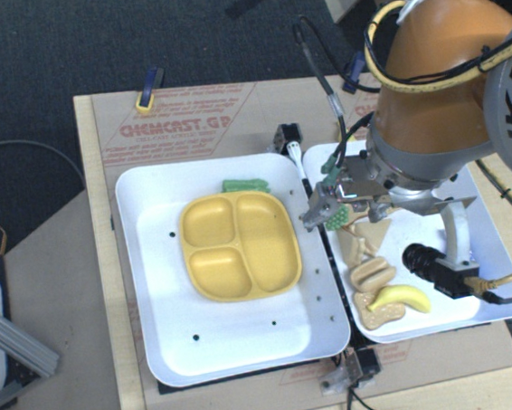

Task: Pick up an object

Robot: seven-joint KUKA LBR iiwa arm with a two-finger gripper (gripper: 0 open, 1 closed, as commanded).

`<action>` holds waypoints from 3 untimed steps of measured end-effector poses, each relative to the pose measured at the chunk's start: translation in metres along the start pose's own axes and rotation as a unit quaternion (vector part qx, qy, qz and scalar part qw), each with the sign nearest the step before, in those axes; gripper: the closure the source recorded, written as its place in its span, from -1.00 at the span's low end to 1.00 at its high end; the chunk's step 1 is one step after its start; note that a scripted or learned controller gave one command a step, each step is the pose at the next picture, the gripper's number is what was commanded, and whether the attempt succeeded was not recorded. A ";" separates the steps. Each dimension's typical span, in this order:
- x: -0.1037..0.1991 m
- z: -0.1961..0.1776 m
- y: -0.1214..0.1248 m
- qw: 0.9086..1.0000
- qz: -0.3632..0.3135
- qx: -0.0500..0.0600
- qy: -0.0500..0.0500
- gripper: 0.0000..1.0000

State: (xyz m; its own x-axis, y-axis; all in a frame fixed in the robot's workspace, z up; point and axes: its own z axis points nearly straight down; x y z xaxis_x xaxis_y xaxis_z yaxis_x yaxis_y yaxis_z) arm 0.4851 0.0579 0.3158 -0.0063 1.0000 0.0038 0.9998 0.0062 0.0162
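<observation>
My gripper (327,208) hangs over the left edge of the right bin (495,247), close to the wall between the two bins. A small green thing (336,220) sits right under its tip; whether it is gripped or just lying there I cannot tell. In front of it lie pale tan food pieces (362,243), a brown bun-like piece (372,275) and a yellow banana (402,298) on a tan slice (377,314). The large orange wrist hides the back of the right bin.
The left bin (152,256) holds a yellow divided plate (240,245), with a green object (245,185) just behind the plate near the bin's far wall. A cardboard sheet (183,116) lies under both bins.
</observation>
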 end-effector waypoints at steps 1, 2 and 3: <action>0.094 -0.085 -0.003 1.000 -0.002 0.002 0.001 -1.00; 0.090 -0.090 -0.003 1.000 0.002 0.006 -0.002 1.00; 0.090 -0.100 -0.003 1.000 0.001 0.005 -0.002 1.00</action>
State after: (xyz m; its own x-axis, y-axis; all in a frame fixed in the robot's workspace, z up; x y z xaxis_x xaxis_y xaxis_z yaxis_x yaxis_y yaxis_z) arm 0.4802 0.1478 0.4165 -0.0034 1.0000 0.0001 1.0000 0.0034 0.0055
